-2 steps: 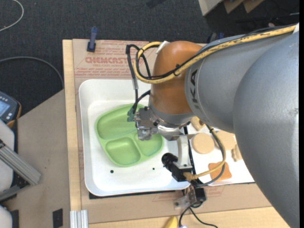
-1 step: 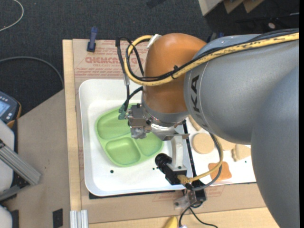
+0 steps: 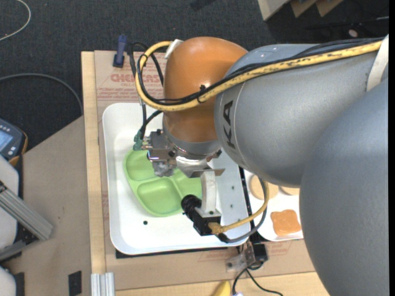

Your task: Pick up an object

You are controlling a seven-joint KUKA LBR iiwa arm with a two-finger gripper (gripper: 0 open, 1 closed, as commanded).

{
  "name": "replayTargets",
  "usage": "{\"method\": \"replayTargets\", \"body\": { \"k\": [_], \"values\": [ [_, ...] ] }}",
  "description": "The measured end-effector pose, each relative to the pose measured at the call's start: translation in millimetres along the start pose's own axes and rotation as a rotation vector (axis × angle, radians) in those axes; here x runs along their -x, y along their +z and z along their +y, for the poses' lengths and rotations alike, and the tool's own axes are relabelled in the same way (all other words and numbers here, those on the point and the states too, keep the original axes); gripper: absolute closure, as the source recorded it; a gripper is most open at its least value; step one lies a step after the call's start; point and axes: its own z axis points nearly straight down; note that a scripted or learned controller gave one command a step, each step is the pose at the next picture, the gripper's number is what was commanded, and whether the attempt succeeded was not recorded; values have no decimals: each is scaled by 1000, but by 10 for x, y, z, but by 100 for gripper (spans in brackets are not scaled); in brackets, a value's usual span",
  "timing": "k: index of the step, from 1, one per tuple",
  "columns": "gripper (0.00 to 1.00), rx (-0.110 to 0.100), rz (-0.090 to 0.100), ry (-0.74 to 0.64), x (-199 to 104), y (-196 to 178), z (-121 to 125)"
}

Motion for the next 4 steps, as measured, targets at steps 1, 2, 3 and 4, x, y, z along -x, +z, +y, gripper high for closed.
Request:
{"method": "replayTargets", "body": {
  "k": [1,2,3,4],
  "values": [
    [100,5,0,4,88,-290,660],
    [100,-9,-1,0,10,-380,-57],
    [100,19,6,1,15,-2338,540],
    [100,-18,-7,3,16,-887,48]
  ]
}}
